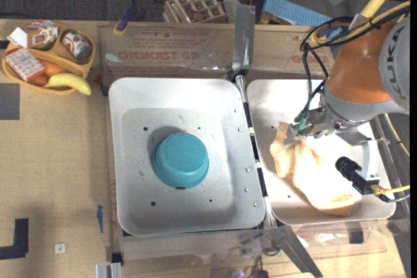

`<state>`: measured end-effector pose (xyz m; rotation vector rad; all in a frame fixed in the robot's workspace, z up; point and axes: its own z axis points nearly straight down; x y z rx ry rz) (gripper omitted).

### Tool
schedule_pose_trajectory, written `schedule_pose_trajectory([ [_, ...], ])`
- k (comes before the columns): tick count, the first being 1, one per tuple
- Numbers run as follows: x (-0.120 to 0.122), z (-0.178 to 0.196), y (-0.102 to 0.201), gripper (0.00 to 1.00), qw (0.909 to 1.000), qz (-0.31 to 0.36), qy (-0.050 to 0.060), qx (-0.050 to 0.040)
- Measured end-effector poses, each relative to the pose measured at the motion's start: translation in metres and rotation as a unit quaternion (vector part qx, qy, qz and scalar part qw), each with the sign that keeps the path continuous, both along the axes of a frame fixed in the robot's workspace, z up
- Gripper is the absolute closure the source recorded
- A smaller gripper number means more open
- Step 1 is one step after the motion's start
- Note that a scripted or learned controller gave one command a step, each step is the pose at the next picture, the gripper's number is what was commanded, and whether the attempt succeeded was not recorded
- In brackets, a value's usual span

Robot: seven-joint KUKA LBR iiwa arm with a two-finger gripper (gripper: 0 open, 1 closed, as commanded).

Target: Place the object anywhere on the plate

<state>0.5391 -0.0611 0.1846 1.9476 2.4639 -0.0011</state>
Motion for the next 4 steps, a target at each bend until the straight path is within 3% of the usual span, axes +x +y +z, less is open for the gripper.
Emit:
schedule_pose_trajectory([
  [1, 0.001, 0.04, 0.0, 1.0, 1.0, 0.0, -0.001, -0.0001],
  [2, 0.017, 0.033, 0.044, 1.0, 0.9801, 0.199, -0.001, 0.0001],
  [3, 0.025, 0.045, 0.099, 1.0, 0.9211, 0.389, -0.003, -0.0006],
  [4, 0.035, 0.043, 0.148, 1.0, 0.826, 0.564, -0.003, -0.0009],
])
